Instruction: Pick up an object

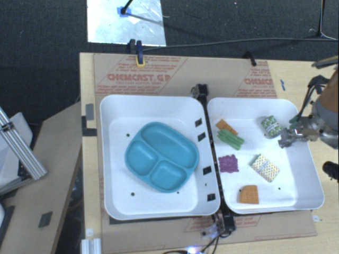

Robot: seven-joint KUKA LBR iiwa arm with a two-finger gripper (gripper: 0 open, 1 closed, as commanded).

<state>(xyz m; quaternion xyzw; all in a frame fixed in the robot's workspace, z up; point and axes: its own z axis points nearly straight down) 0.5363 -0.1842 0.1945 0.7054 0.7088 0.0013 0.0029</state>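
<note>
The right bin (312, 194) holds several small items. A green-and-white can (270, 125) lies at its back right. A white block with coloured dots (265, 168) lies below the can. A purple grape bunch (228, 163), green bean pods (230, 138), an orange wedge (226, 126) and a brown cracker-like square (248, 194) are spread over the rest of the bin. My gripper (289, 136) hovers at the bin's right side, just right of the can and above the dotted block. Nothing shows in its grasp.
In the left bin (114, 142) rests a blue three-compartment plate (161, 156). Black clips line the seam between the bins (207, 169). The grey arm (326, 118) enters over the bench's right edge. A cable crosses the dark floor behind the bench.
</note>
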